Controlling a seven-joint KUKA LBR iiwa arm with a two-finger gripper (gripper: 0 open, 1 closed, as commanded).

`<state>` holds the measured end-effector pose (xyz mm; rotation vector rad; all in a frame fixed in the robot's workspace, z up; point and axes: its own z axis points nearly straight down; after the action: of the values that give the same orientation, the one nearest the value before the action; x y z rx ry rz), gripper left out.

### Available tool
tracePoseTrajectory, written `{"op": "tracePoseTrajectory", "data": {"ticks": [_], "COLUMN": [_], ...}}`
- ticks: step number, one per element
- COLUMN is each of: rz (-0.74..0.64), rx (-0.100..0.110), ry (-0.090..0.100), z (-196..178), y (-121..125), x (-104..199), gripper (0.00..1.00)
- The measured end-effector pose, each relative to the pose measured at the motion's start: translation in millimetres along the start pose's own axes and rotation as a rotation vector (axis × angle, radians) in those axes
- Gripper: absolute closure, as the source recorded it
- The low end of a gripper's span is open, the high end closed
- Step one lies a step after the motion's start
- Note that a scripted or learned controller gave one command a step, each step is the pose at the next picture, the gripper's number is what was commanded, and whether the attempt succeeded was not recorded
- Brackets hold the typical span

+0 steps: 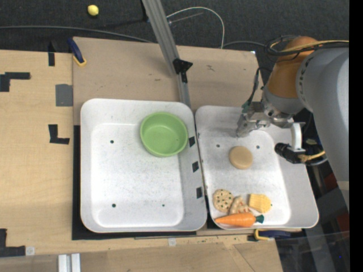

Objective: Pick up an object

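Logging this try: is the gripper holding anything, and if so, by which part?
Nothing is held. The gripper hangs over the right bin near its far edge, with nothing between its fingers. The tan puck lies apart, nearer the camera.

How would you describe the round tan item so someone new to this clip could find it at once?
Start at the right bin, the one the arm reaches over. Near its middle, just below the gripper, lies the round tan item, alone on bare white floor. Unlike the cookie, corn piece and carrot clustered at the bin's near edge, it is plain, unspeckled and stands apart.
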<state>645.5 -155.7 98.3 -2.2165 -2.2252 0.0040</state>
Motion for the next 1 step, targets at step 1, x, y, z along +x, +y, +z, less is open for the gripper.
{"op": "tracePoseTrajectory", "data": {"ticks": [1], "rz": [0.003], "rx": [-0.006], "ry": [0.0], "z": [-58.0], "y": [-7.9], "x": [-1.1], "gripper": [1.0]}}
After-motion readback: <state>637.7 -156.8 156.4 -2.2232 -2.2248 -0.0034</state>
